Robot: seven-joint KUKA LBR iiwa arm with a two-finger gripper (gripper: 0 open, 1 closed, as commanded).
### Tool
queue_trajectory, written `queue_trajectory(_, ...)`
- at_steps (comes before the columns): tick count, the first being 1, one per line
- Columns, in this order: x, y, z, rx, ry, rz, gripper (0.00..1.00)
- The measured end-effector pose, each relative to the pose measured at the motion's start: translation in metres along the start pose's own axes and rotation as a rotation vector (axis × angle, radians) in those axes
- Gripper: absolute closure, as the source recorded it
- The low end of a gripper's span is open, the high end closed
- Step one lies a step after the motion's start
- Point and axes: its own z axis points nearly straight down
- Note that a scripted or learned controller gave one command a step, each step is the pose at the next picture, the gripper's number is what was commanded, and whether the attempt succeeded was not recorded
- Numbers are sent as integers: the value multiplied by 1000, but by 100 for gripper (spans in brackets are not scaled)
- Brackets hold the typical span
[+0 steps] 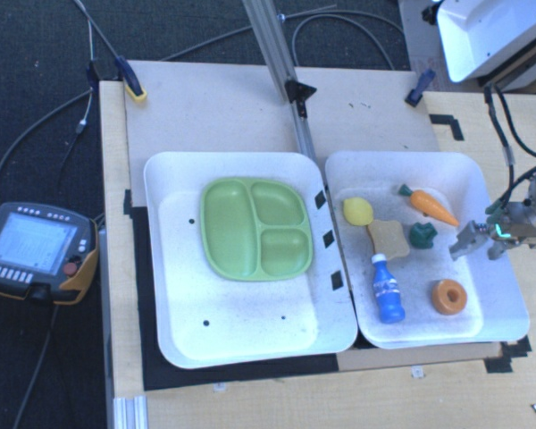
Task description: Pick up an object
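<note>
Nearest, along the front of the right bin (496, 322): a blue bottle (388, 291) lying flat with its white cap pointing to the back, and to its right, apart from it, an orange ring-shaped doughnut (448, 297).

Just behind the bottle's cap, a tan flat block (389, 238); right beside that, a small dark green object (422, 234), too small to identify.

At the same depth on the right, over the bin's right side, the arm's grey wrist (518, 217) with the jaws pointing left toward the dark green object. Near it, but not touching. Nothing seen between the jaws; cannot tell whether spread or pressed together, too blurred and small.

Further back in the same bin: a yellow lemon (358, 211) touching the tan block's back left corner, and an orange carrot (431, 206) with a green top, lying at a slant near the back wall.

In the left bin (174, 315), a green divided plate (255, 229) with three compartments, resting flat toward the back.

Behind both bins, bare desk (214, 105), with a blue clamp (129, 83) at the far left corner and another (420, 85) on the far right. Between them, a grey metal pole (268, 25) slanting up from the gap between the bins.

Left of the desk, down on the dark floor, a teach pendant (36, 250) with a lit screen and trailing cables.
</note>
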Motion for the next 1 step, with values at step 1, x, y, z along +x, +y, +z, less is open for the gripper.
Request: queue_trajectory(1,0,1,-1,-3,-1,-1,0)
